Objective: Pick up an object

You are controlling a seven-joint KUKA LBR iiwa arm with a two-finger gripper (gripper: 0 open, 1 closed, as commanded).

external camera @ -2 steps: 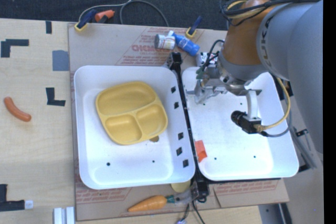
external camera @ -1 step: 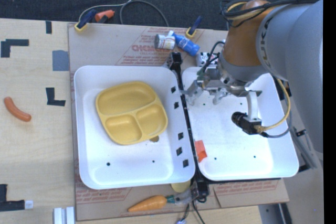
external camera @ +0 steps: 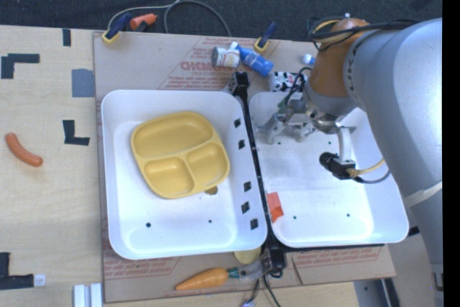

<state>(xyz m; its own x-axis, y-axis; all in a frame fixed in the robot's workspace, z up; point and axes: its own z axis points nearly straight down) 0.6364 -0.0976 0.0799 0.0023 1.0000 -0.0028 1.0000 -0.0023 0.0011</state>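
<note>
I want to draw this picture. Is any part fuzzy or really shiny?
In the camera view, the yellow tray looks sharp and evenly lit, with a soft shine on its rim; the big grey arm near the lens looks blurry and pale; the gripper area is a bit smeared; the right white bin glows bright but not washed out.

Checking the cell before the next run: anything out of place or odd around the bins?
Yes. Several items lie outside the bins: a toy carrot on the cardboard below the left bin, a sausage-like piece on the wooden bench at far left, and a bottle above the bins. The yellow divided plate sits askew in the left bin.
</note>
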